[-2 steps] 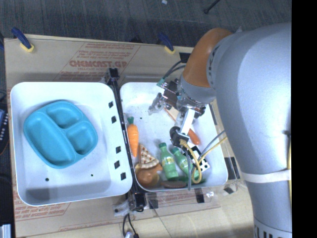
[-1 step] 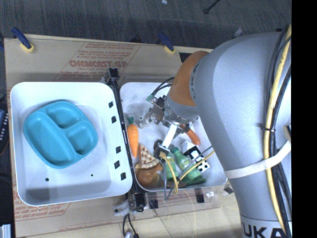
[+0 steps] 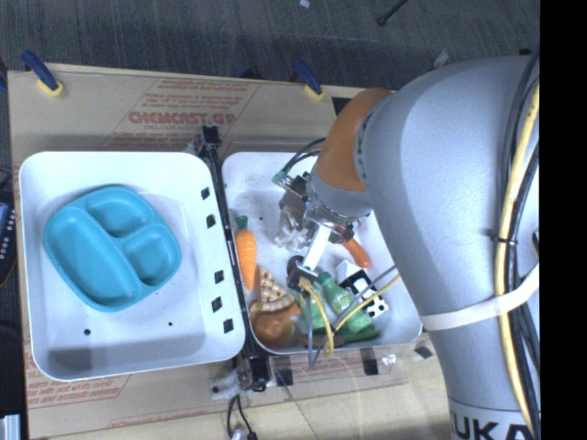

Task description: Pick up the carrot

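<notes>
The left bin (image 3: 37,337) holds a blue plate (image 3: 110,244) with three compartments, lying toward the bin's left side. A black divider with clips runs between the two bins. Just past it, in the right bin (image 3: 243,177), the carrot (image 3: 246,257) lies along the left wall, green top pointing away from the camera. Below it sit a pizza slice (image 3: 269,289) and a brown bread-like piece (image 3: 273,324). To their right is a cluster of green items (image 3: 326,314) and a black-and-white die (image 3: 367,299) (partly tangled with a yellow cable). The gripper (image 3: 298,218) hangs over the bin's middle, right of the carrot and apart from it; how far its claw is spread I cannot tell, and nothing is visibly held. The grey arm (image 3: 459,200) covers the right.
</notes>
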`<state>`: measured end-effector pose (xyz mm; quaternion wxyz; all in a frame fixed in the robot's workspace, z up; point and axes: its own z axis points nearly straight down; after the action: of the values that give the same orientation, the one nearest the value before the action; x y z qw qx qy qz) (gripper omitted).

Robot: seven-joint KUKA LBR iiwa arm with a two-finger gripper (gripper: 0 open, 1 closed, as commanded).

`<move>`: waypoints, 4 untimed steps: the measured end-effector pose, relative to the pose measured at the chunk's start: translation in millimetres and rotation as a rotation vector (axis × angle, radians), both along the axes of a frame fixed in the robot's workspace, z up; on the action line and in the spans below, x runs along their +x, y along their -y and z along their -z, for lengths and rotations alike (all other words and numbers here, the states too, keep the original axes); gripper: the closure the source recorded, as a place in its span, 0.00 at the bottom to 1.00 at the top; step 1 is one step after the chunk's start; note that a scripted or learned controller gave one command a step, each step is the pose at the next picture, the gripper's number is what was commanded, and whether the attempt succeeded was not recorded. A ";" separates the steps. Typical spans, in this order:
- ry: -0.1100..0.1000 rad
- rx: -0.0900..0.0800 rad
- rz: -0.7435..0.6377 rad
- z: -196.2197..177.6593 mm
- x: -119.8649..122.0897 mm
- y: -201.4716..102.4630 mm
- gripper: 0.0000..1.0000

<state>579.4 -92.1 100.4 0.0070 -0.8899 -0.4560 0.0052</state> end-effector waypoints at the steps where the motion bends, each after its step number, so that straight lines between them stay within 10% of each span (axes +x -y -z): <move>1: 0.011 -0.003 0.108 -93.9 -16.2 -85.5 1.00; 2: -0.005 -0.011 0.615 -89.5 -64.0 -77.7 1.00; 3: 0.052 -0.033 0.673 -40.6 -77.9 -122.7 1.00; 4: 0.003 -0.010 0.739 -91.8 -103.4 -117.5 1.00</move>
<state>476.0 25.4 192.2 0.0035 -0.9946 -0.1041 0.0031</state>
